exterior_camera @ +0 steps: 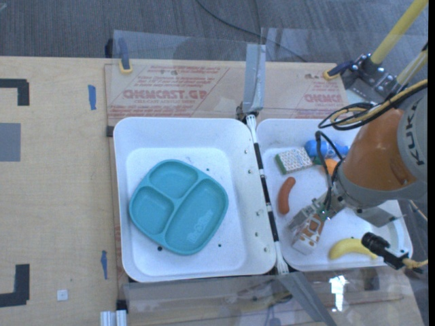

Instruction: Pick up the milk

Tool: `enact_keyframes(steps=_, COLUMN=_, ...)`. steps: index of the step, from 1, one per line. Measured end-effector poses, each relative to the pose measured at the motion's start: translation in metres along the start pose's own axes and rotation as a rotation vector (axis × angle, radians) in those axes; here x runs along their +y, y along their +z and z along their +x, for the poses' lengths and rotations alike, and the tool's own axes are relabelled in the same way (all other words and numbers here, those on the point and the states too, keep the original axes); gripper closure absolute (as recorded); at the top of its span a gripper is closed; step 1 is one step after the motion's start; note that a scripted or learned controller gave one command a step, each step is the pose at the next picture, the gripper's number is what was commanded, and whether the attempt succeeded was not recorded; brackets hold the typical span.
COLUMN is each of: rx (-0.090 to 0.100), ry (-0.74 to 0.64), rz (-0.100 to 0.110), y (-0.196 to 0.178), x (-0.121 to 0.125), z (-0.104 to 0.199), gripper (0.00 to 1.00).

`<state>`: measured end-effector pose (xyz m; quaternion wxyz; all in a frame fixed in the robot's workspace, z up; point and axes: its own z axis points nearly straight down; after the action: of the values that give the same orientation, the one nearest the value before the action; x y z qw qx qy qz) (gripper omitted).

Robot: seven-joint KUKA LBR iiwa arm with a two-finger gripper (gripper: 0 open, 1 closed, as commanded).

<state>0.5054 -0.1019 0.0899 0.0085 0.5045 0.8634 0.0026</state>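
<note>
- Camera view from above the bench: two shallow white bins sit side by side, and my grey arm with its orange band reaches in from the right over the right bin.
- My gripper is low in the right bin, directly on top of the milk, a small carton that lies toward the bin's front edge, near the middle.
- I cannot tell whether I am spread, closed, or clamped on the carton; the metal parts and the carton overlap and blur together.
- The milk looks like a small boxy carton, pale with orange-brown print, lying tilted rather than standing squarely.
- My judgement on handling: it is probably light, with thin walls that give under hard pressure, and smooth printed faces that could slide.
- I would take it across two opposite flat faces, near the middle of the body, with moderate squeeze, not by a corner or the folded top.
- Neighbours in the same bin: a red sausage just to the left of the carton, a banana near its right, a green-speckled block farther back, and a blue item beside that.
- The left bin holds a teal divided plate, well apart from the milk.
</note>
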Motion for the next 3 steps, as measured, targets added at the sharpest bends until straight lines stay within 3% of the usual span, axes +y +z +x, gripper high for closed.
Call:
enact_keyframes(steps=1, rx=-0.004, ry=0.006, rz=-0.005, y=-0.011, x=0.000, z=-0.003, gripper=1.00)
enact_keyframes(steps=2, rx=-0.004, ry=0.006, rz=-0.004, y=-0.011, x=0.000, z=-0.003, gripper=0.00)
enact_keyframes(steps=3, rx=0.006, ry=0.019, rz=0.002, y=0.001, x=-0.023, z=0.004, gripper=0.00)
